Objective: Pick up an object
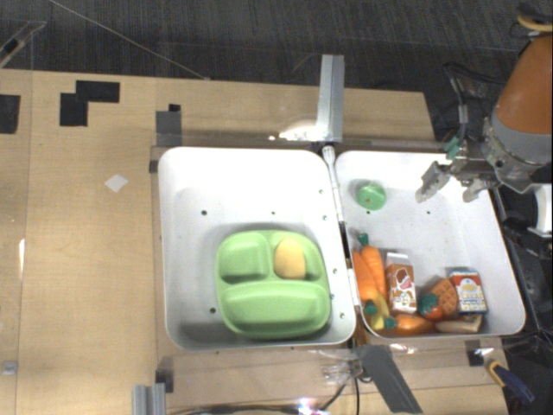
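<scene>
Since the two fingers (429,185) hang spread apart with nothing between them, the gripper (451,184) looks poised for a descent rather than carrying anything — a judgement from its pose above the far right part of the right bin (415,158). Directly around it the white floor is bare, so there is room to drop, though nothing lies right under the tips. The nearest candidate is a small green round piece (371,196), alone on the open floor to the gripper's left, well apart from the walls and from everything else; that isolation would make it the easiest approach. Everything else is crowded along the near wall: an orange carrot (369,272) against the divider, a small carton (400,286) just beside it, a waffle-like piece (441,298) and a second carton (467,290) further right, all touching or nearly so. Fingers going in there would have little clearance, and the rim is close behind them. Beyond the divider, the left bin (190,188) holds a green compartment tray (259,301) with a yellow lemon-like piece (290,258) resting in its upper right compartment — a long reach from the arm (527,102).
</scene>
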You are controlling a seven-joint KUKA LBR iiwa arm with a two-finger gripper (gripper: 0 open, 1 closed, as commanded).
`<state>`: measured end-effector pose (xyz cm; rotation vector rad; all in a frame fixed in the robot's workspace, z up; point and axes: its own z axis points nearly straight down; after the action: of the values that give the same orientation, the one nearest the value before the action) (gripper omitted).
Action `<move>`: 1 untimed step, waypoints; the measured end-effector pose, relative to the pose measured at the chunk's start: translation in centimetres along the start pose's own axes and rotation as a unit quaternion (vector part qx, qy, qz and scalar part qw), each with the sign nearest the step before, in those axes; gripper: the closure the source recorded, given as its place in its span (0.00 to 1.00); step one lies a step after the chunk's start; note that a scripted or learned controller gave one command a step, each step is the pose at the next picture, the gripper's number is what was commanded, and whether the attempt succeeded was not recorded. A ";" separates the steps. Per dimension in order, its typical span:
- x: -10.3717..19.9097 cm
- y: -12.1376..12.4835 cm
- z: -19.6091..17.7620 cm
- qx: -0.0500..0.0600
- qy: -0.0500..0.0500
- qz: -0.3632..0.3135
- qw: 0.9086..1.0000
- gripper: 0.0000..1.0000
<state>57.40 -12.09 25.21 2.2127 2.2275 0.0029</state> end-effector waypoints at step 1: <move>3.3 -3.5 9.3 0.000 0.000 0.005 1.000 0.00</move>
<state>53.88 -8.81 15.85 2.2241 2.2172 0.0023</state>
